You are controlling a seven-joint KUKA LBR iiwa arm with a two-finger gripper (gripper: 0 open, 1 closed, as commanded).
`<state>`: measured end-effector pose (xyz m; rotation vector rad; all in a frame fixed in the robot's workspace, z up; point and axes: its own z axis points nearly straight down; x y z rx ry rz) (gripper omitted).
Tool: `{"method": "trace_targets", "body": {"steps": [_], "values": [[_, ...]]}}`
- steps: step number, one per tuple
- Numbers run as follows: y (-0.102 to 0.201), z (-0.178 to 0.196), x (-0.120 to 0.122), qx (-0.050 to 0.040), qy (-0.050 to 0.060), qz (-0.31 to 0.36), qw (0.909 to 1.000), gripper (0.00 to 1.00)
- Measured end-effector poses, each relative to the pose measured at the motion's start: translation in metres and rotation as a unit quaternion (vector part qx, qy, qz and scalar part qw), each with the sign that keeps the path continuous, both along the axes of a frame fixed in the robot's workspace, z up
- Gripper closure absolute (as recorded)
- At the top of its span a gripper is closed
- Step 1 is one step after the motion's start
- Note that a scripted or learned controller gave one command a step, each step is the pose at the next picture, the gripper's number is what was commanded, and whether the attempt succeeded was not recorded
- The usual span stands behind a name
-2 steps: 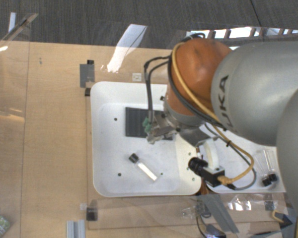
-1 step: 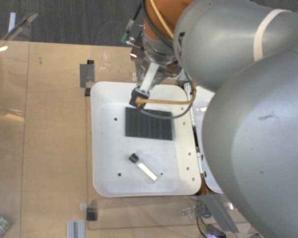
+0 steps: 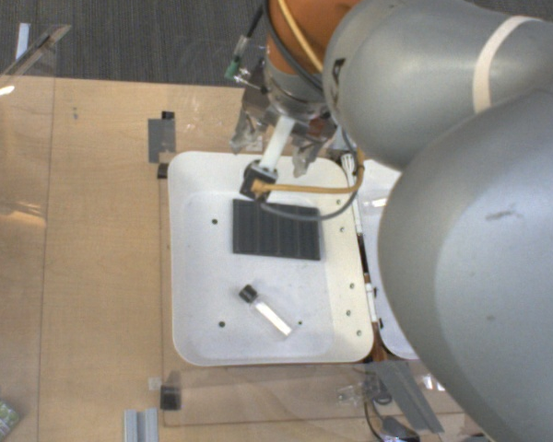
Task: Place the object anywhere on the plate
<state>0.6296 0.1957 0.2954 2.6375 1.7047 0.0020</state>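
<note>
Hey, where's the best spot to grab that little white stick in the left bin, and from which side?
I'd take the white stick at mid-length, across its narrow width, coming straight down from above. It lies flat and slanted on the bin floor, with bare floor along both long sides; the black piece crowds its upper-left end.

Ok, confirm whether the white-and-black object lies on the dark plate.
No, the object lies on the floor of the bin, apart from the plate.
</note>
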Motion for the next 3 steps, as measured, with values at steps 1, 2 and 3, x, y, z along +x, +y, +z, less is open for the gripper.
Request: {"method": "trace_targets", "body": {"steps": [1, 2, 3], "values": [[0.018, -0.031, 0.015, -0.0003, 0.0, 0.13, 0.9915, 0.0], [0.009, -0.051, 0.039, -0.0005, 0.0, 0.256, 0.9668, 0.0], [0.012, -0.04, 0.039, -0.0008, -0.002, 0.26, 0.9655, 1.0]]}}
